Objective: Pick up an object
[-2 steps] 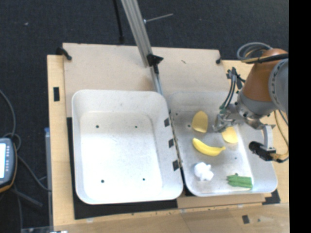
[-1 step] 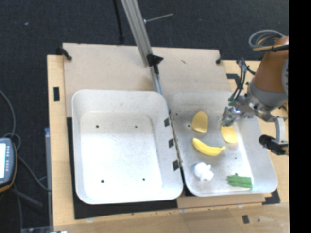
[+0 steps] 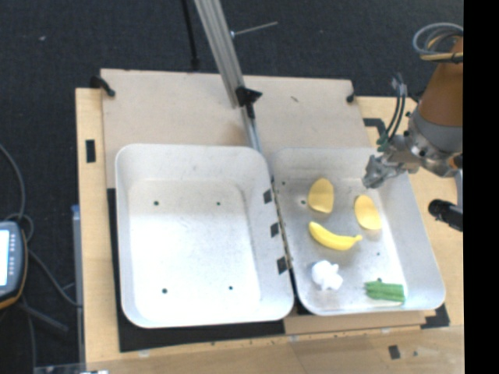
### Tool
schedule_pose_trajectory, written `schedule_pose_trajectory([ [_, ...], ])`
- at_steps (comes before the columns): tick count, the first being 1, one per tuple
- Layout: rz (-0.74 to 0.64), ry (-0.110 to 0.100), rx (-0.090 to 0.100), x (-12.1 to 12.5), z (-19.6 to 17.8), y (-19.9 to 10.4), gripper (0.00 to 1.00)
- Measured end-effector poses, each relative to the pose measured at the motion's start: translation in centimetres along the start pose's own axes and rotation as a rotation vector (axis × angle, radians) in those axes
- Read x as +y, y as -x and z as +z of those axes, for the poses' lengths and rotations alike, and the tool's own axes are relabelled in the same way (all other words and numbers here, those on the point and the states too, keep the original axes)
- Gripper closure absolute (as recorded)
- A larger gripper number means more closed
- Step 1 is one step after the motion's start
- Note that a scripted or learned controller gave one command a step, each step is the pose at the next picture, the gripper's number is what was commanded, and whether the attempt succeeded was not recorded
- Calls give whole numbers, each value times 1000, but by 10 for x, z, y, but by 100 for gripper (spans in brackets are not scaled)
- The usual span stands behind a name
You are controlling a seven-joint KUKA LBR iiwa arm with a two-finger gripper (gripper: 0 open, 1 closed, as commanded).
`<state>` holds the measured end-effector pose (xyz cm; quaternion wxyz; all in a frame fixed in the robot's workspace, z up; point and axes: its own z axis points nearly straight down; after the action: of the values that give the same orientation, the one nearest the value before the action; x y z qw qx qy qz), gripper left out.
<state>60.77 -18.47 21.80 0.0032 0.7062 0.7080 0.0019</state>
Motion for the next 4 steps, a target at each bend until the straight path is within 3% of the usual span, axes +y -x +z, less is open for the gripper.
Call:
schedule_pose_trajectory([
  [1,-2,1,0,2,-53,1,100],
  [2,-4,-4,2,17,-58,-48,100],
  [4,-3,-8,1,42,-34,-154,100],
])
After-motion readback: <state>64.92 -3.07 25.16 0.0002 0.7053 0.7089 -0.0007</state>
